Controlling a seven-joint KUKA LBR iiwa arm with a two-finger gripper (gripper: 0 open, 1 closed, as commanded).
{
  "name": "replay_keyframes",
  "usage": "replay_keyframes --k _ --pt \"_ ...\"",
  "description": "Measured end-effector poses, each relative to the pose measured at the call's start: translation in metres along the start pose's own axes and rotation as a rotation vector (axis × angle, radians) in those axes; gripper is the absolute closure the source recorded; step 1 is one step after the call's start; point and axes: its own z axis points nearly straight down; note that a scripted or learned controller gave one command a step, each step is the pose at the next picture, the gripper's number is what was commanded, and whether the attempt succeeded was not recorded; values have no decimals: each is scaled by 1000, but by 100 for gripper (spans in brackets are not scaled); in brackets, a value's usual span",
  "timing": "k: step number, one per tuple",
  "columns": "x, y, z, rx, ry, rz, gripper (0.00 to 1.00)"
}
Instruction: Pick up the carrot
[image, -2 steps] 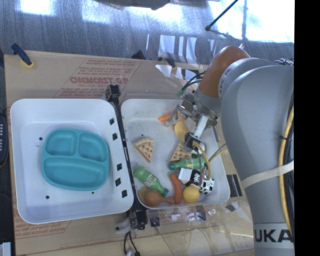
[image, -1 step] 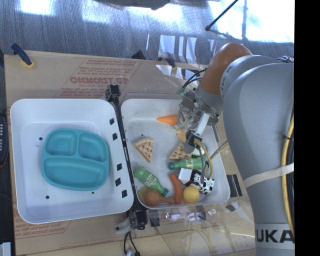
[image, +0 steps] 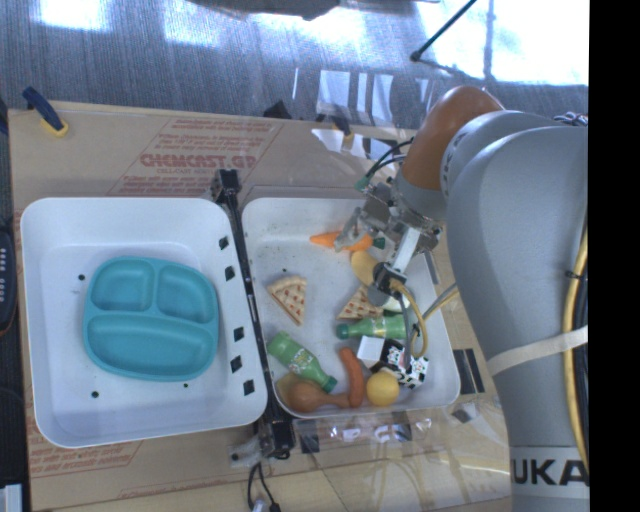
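In the right bin (image: 262, 225), near its far wall, carrot (image: 325, 239) lying on the floor, not lifted. Just beside it, gripper (image: 362, 238) lowered; cannot tell the state of the jaws. Approach seemingly done; grasp and lift left to do.

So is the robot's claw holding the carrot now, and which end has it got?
It cannot be told. The gripper sits right over the carrot in the right bin, at its thicker end, but the view is too blurred to show a real hold.
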Motion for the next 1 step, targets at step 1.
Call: replay_keyframes --k 1 --pt "2 0 -11 3 0 -7 100"
